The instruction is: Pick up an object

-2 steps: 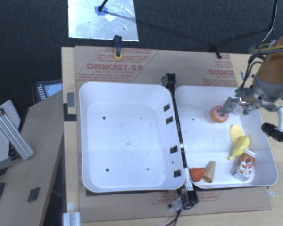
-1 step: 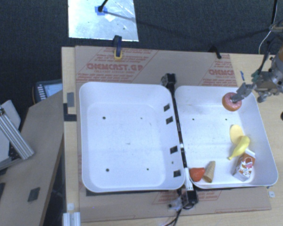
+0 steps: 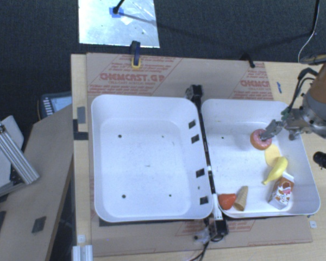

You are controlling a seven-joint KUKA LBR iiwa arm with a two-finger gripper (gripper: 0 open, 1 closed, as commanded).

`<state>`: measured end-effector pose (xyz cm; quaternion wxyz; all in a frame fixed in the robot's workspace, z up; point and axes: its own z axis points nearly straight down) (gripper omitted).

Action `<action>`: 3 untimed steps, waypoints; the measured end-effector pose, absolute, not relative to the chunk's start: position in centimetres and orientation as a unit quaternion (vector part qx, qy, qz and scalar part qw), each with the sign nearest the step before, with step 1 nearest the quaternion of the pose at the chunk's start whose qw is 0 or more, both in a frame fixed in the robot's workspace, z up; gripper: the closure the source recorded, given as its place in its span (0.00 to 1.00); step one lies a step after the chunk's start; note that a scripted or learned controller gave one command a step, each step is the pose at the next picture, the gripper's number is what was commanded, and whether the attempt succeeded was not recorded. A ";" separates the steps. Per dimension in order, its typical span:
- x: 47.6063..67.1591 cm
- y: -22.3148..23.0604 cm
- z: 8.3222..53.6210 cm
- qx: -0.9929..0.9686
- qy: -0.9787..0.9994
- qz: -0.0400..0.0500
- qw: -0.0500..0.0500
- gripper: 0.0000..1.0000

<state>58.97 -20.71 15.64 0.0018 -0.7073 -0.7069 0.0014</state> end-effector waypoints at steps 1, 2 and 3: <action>66.1 -20.6 10.8 -0.705 -0.709 -0.002 -0.004 0.00; 65.9 -20.6 12.1 -0.705 -0.710 -0.001 -0.003 1.00; 67.1 -20.7 20.6 -0.705 -0.709 -0.003 -0.006 1.00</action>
